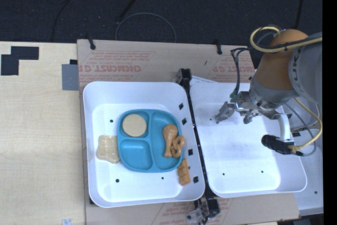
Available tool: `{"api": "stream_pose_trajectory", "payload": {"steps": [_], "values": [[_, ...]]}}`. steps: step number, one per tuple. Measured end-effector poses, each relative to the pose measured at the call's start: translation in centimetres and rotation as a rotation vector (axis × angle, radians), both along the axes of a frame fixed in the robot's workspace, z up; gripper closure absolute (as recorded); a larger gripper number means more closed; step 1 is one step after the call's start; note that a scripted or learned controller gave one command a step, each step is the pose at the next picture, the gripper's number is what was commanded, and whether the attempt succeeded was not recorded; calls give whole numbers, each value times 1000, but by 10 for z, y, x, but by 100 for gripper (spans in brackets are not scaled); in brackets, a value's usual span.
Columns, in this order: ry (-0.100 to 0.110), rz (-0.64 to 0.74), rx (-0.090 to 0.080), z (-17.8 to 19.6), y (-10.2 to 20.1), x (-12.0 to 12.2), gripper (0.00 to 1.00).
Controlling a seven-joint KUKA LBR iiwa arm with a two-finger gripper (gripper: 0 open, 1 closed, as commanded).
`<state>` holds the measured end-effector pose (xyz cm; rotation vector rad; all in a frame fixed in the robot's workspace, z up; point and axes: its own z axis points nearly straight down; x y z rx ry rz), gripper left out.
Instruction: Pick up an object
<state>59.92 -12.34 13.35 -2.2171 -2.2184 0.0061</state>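
The claw (234,113) hangs spread, grasping nothing, over the right bin (253,187)

Two white bins sit side by side: the left bin (100,108) and the right bin (247,176). The left bin holds one blue divided tray (138,155). On that tray lie one round tan disc (134,125) and one brown pretzel-like piece (172,140). Beside the tray are two more pieces: one pale slab (108,148) at its left, one small brown chunk (183,172) at its lower right.
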Motion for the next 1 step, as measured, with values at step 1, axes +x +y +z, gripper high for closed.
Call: {"api": "stream_pose_trajectory", "payload": {"steps": [1], "values": [[-1, -1, 0, -49, 1, -1, 0]]}}
